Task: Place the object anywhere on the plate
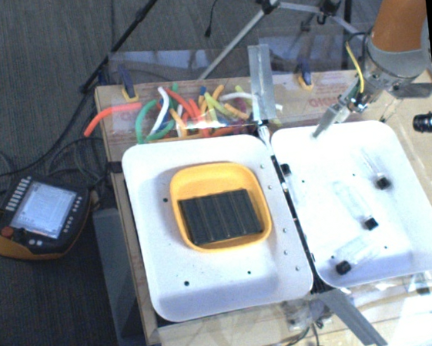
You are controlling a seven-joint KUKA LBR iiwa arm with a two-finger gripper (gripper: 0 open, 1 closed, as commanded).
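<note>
Camera view looks down on a wooden table [219,338] carrying two shallow white bins side by side. The left bin [213,285] and the right bin [400,155] touch along a dark seam that runs down the middle. The grey arm [402,7], with its orange band, comes in at the upper right corner, above the far edge of the right bin.

A yellow plate [208,174] with rounded corners sits in the middle of the left bin. A dark ribbed rectangular block [219,216] lies flat on the plate and covers most of its floor, so yellow rim shows all round it.

On the dark floor to the left of the table rests a teach pendant [39,216] with a pale screen and an orange-edged case. A tangle of coloured tubes [185,110], red, green, white and orange, lies along the far side of the table, behind the left bin.

The hand [325,125] slants down and to the left from the wrist, its tip over the far left corner of the right bin, well apart from the plate; whether it is released or clenched cannot be told.

Three small clear plastic pieces with black ends lie in the right bin: one near the front edge [357,251], one in the middle [355,203], one towards the right [372,167]
</note>
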